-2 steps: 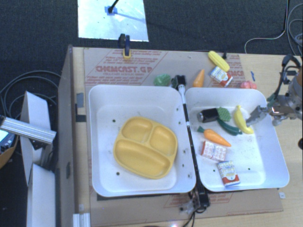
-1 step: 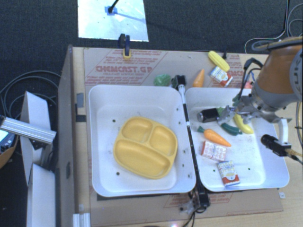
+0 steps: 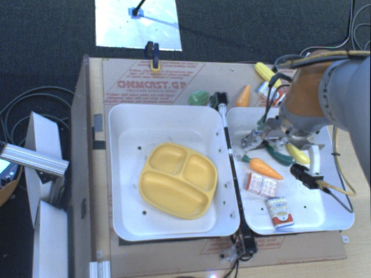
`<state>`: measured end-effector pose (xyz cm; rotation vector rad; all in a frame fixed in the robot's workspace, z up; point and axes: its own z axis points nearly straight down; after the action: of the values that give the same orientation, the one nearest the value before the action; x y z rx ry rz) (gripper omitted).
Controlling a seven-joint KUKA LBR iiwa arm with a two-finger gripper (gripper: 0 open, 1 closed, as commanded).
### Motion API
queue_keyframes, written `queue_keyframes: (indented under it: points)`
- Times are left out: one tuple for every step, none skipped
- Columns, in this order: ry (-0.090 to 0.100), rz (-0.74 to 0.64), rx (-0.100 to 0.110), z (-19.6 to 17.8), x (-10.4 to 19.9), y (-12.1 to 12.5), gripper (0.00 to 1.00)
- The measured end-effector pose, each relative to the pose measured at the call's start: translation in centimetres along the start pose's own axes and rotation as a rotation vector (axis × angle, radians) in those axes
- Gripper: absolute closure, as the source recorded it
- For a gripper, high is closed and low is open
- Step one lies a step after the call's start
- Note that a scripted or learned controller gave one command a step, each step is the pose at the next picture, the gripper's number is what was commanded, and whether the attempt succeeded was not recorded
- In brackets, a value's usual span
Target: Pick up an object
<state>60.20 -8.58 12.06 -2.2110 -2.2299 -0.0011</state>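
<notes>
Cardboard-topped surface (image 3: 168,80) carries two white bins (image 3: 124,155), dark carpet (image 3: 46,33) around it. Tool (image 3: 255,139) sits low in the right bin (image 3: 324,213); can't tell its grip.

Your counter (image 3: 174,77) carries a cardboard sheet printed with red lettering. A black-and-yellow clamp (image 3: 153,55) grips its far edge. Behind the bins you have a green item (image 3: 199,98), a small orange carrot (image 3: 243,96) and a yellow corn-like piece (image 3: 264,71), all lying outside the bins on the cardboard. A shiny metal plate (image 3: 138,16) sits on the dark floor beyond the counter. To your left, note coiled black cables (image 3: 35,100), a white box (image 3: 43,135) and an aluminium rail (image 3: 33,158).
</notes>
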Motion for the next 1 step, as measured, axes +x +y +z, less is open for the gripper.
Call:
queue_keyframes:
  points:
    - [0.0,0.009,0.005,3.85,-0.14,-5.4,0.0]
